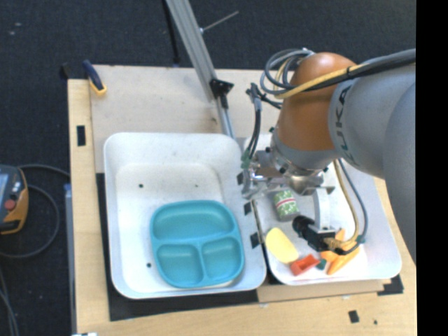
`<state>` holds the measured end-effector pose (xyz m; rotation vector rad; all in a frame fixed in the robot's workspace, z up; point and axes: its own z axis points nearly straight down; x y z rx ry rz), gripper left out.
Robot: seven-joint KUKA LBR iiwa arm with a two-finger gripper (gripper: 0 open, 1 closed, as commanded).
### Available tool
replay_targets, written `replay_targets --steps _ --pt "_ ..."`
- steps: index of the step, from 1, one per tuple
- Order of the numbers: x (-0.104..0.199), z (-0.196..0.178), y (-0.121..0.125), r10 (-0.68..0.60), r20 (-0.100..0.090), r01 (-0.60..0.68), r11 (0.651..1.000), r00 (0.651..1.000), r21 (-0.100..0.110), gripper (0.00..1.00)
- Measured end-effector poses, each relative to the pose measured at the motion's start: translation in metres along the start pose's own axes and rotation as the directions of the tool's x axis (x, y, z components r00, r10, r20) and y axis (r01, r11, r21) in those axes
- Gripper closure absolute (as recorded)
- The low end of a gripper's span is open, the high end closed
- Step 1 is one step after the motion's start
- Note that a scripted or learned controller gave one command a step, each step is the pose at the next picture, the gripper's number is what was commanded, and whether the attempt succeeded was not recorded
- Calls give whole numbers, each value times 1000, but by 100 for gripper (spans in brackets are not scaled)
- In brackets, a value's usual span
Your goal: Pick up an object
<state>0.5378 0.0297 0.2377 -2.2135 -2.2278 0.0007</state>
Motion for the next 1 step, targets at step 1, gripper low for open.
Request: replay_targets --steps 1 --pt "57 7 -1 -1 -1 1 1000 1000 0 100"
